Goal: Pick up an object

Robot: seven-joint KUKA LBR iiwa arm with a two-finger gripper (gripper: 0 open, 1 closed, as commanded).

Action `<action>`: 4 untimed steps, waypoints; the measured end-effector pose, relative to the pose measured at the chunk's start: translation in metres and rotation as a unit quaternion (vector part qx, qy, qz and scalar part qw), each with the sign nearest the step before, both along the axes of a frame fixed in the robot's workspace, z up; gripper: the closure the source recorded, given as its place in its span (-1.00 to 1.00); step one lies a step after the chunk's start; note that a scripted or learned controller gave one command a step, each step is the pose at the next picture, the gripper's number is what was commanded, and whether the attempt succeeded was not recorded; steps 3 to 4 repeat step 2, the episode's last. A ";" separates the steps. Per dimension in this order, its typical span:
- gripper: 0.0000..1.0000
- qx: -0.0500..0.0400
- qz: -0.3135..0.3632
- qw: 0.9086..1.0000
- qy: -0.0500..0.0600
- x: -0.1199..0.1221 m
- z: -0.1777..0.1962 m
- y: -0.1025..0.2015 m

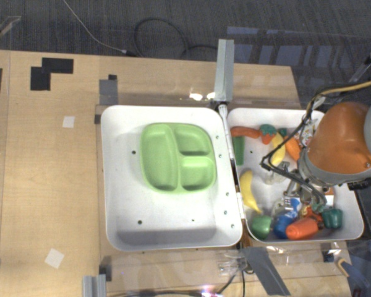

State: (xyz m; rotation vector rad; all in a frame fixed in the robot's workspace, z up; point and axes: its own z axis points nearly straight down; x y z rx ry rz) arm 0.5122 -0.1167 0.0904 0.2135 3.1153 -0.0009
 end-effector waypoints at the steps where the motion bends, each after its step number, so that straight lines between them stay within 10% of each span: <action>1: -1.00 -0.003 0.136 0.991 -0.002 -0.018 0.000 -0.004; 2: -1.00 -0.001 0.133 0.991 0.003 0.087 -0.001 0.021; 4: -1.00 -0.001 0.133 0.991 0.003 0.087 -0.001 0.021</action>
